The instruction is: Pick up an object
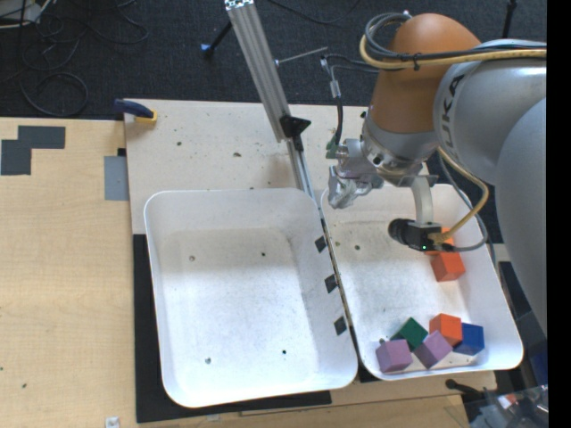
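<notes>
Counting 6 blocks [432, 339] in the right bin [502, 346]; tool [343, 192] state seems unclear.

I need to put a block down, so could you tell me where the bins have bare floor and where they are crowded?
The left bin has bare floor from wall to wall. In the right bin, the middle is free, between the orange block and the near-corner cluster: green block, two purple blocks, another orange, a blue block. The gripper crowds its far end.

We see both white bins [241, 328] looking like smooth, slightly glossy plastic, speckled with dark flecks, sitting on a pale matt wood-grain bench [62, 275]. The slanted post [263, 69] reads as brushed metal, and the coloured blocks [431, 339] look matt.
</notes>
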